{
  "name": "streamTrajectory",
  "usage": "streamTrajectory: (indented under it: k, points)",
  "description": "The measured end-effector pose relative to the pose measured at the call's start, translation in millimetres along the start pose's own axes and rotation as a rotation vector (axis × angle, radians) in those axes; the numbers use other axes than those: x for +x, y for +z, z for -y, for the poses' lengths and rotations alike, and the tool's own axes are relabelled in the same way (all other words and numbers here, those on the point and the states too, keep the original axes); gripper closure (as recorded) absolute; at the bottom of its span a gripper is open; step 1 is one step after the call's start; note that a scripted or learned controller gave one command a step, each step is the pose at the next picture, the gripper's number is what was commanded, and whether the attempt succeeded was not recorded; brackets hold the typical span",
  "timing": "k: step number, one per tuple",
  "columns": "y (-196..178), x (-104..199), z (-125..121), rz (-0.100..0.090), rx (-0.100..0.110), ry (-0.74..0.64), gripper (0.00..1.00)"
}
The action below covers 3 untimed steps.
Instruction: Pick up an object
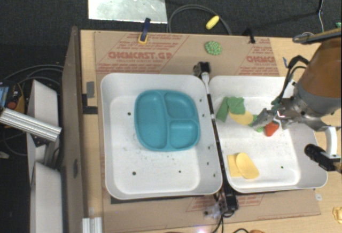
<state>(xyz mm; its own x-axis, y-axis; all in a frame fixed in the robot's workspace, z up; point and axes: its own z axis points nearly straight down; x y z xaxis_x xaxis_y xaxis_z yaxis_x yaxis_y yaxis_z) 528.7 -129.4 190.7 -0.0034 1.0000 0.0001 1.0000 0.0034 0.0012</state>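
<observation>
My gripper reaches in from the right and hangs low over the middle of the right bin. Just below its tip lies a small red-orange item with a green end, touching or very close to the gripper. Left of that sit a yellow piece and a green piece. A flat yellow item rests near the bin's front left corner. The view is too small to tell whether anything is between the tips.
The left bin holds a blue divided plate. A black divider runs between the bins. A green disc and a yellow item lie on and behind the cardboard at the back.
</observation>
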Motion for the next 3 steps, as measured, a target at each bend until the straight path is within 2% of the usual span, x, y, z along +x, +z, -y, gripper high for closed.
streamTrajectory:
  k: [1, 2, 3]
  points:
    - [111.6, -51.8, -14.3, 0.002, 0.002, 0.005, 0.00]
    - [104.4, -49.5, -104.2, 0.003, -0.010, -0.005, 0.00]
    - [-0.2, -43.0, -135.8, 0.004, -0.014, -0.004, 0.00]
